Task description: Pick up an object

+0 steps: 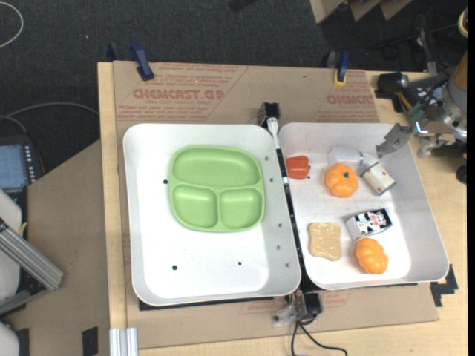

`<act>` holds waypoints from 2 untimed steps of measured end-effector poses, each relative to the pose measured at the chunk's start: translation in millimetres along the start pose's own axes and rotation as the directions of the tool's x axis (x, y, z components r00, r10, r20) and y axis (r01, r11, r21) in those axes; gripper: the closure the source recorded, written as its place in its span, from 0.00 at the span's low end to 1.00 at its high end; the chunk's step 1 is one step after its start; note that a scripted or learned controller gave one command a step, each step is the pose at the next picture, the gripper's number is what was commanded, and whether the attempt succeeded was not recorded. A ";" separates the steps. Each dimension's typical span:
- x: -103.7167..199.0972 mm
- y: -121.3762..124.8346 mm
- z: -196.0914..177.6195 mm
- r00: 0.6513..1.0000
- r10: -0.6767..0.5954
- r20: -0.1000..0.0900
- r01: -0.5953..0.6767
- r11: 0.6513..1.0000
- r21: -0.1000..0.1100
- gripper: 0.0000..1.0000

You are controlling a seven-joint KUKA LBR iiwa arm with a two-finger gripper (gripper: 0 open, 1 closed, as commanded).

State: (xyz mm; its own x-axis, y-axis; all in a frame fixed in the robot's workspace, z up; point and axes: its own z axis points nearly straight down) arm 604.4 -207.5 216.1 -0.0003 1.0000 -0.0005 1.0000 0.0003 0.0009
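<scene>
Two bins (pixel 148 273): green plate (pixel 217 188) left, pumpkins (pixel 341 180) right.

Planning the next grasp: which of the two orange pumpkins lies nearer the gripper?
The upper small orange pumpkin, beside the red block; the other orange pumpkin sits near the bin's front edge.

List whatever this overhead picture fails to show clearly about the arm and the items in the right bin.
- Pincer: small and blurred, so whether it is open or shut cannot be told.
- Arm: cut off by the right edge.
- Small white block: too small to identify.
- Black-and-white carton: print unreadable.
- Red piece: kind unclear.
</scene>
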 end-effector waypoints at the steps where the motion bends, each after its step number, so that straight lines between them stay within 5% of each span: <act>1: 25.7 57.1 112.0 1.000 0.000 0.003 0.000 1.000 -0.018 0.00; 2: 93.8 63.4 130.5 1.000 -0.005 -0.002 0.005 1.000 0.000 0.00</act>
State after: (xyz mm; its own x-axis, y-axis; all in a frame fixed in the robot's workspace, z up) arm 667.9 -113.7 85.6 -0.0057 1.0000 0.0018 1.0000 0.0057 0.0004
